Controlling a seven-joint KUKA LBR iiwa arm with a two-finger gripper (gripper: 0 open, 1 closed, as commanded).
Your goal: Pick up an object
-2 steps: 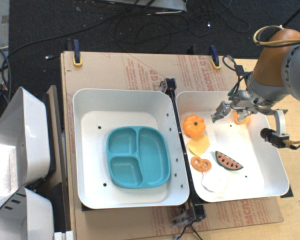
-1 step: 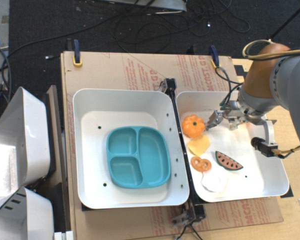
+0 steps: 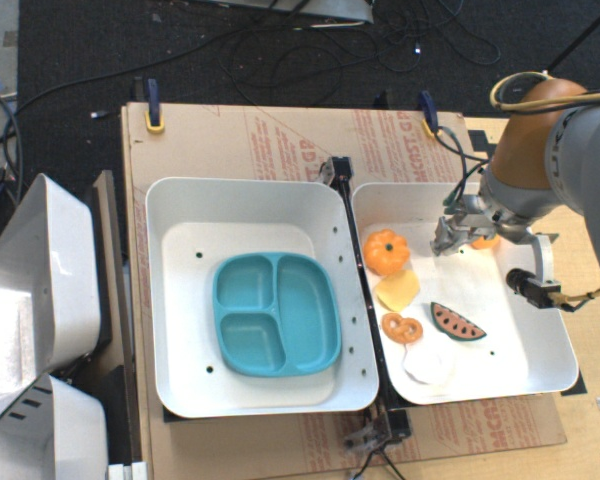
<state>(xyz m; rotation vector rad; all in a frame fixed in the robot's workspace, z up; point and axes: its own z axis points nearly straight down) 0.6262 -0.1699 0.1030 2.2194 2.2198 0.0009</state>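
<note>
The right bin [image 3: 540, 353] holds an orange pumpkin [image 3: 387, 252], a yellow cheese wedge [image 3: 398, 291], an orange pretzel [image 3: 401, 328], a watermelon slice [image 3: 457, 322] and a white round piece [image 3: 427, 365]. My gripper [image 3: 452, 234] hangs over the bin's back part, to the right of the pumpkin and apart from it. A small orange thing [image 3: 483, 240] shows just behind the gripper's right side, partly hidden by it. I see nothing between the fingers.
The left bin [image 3: 170, 298] carries a teal divided plate [image 3: 276, 313]. A black divider [image 3: 355, 258] runs between the bins. The grey arm [image 3: 550, 153] comes in from the right over the right bin's far corner. White tubs [image 3: 35, 278] stand at the left.
</note>
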